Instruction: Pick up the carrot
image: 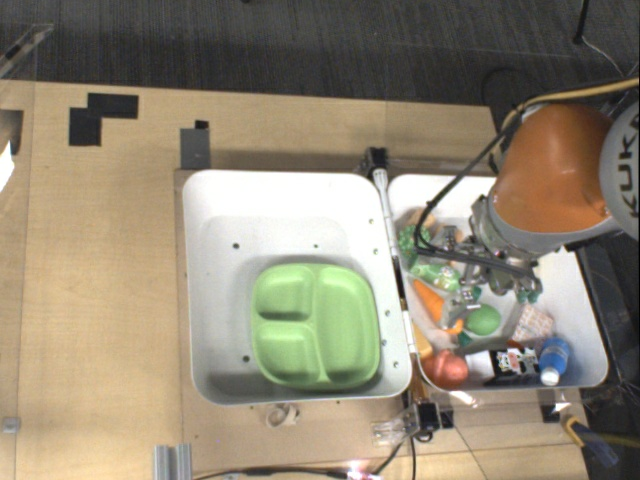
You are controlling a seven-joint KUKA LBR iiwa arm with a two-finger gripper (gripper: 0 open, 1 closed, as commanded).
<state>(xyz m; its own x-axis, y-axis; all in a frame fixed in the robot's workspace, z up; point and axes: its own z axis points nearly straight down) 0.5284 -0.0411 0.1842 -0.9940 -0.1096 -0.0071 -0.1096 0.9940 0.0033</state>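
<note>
Bench (pixel 90 298) is spreading wide to the left of both bins. Left bin (pixel 215 268) is carrying a green divided plate (pixel 315 320), which is sitting toward its near edge. Right bin (pixel 585 308) is crowding up with small goods. My arm (pixel 550 173) is reaching in over it from the right, orange band uppermost, with its working end hanging low above the bin's middle.

Whether I am clenched or released I cannot tell; the wrist hardware is hiding that.

Carrot (pixel 428 296) is lying in the right bin, close to the wall shared with the left bin and just left of my working end. Nothing is showing it gripped or lifted, so I am judging the pick as not yet made. The approach is looking about done, with closing and lifting left to do.

Smaller neighbours:
- A bottle (pixel 510 361) with a blue cap (pixel 553 358) is lying along the near wall.
- A red round fruit (pixel 446 368) is sitting by the near-left corner, just past the carrot's near end.
- A green round fruit (pixel 482 320) is resting just right of the carrot.
- Something green and leafy (pixel 408 238) is lying beyond it.

Room is looking tight. The carrot is being hemmed in by the shared wall on one side, the green fruit on the other and the red fruit at its near end. Straight up is seeming the clearest way out.
</note>
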